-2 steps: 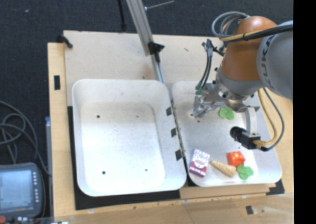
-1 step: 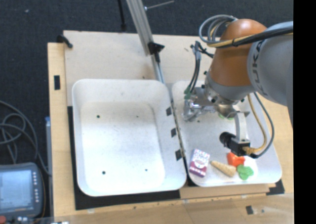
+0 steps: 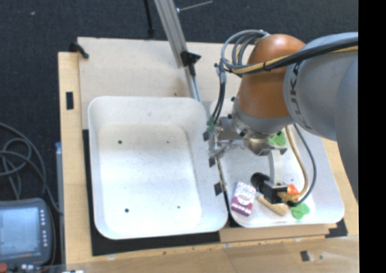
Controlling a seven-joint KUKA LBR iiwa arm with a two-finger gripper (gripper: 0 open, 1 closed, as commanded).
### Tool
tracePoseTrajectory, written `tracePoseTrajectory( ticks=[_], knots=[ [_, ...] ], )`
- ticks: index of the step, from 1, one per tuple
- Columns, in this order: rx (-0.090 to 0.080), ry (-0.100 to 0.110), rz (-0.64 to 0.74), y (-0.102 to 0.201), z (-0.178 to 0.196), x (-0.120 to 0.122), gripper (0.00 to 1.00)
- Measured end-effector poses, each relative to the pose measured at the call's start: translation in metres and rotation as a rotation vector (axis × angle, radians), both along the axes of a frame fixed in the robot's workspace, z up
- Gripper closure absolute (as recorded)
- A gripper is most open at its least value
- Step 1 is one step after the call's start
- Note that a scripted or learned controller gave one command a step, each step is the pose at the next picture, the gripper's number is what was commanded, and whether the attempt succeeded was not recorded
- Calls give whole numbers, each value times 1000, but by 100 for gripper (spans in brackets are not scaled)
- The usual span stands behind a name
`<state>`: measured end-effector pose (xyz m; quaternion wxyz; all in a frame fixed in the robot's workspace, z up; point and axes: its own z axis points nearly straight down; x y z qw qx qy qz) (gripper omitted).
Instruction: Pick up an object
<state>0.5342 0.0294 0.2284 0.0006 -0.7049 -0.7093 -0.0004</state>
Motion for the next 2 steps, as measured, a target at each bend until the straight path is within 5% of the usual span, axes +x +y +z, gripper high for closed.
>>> tracePoseTrajectory(
  ticks=[1, 2],
  knots=[
    [2, -1, 2, 45, 19, -29, 100],
    [0, -1, -7, 42, 18, -29, 0]
  ],
)
